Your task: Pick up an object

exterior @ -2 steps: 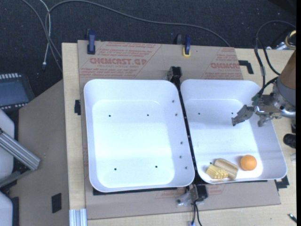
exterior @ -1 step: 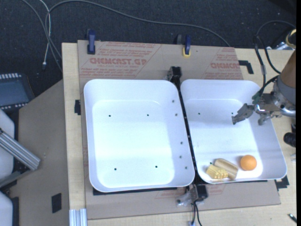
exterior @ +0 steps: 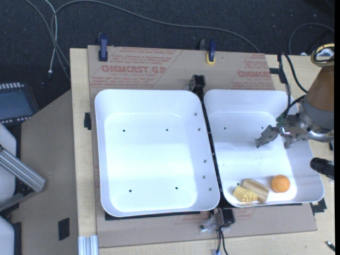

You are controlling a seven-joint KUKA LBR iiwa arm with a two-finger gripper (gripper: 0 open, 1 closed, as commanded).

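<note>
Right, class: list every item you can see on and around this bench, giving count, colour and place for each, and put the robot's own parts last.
Bins: two, white, side by side on the bench.
Orange: one, orange, near corner of the right bin.
Bread roll: one, tan, right bin, left of the orange.
Corn: one, yellow, right bin, against the roll's near side.
Board: one, brown with red print, under the bins.
Clamps: two, blue, on the board's far edge.
Cables: several, grey and black, on the dark floor and bench.
Arm: one, grey with orange band, from the right.
Gripper: one, grey, over the right bin, nothing seen in it.
</note>
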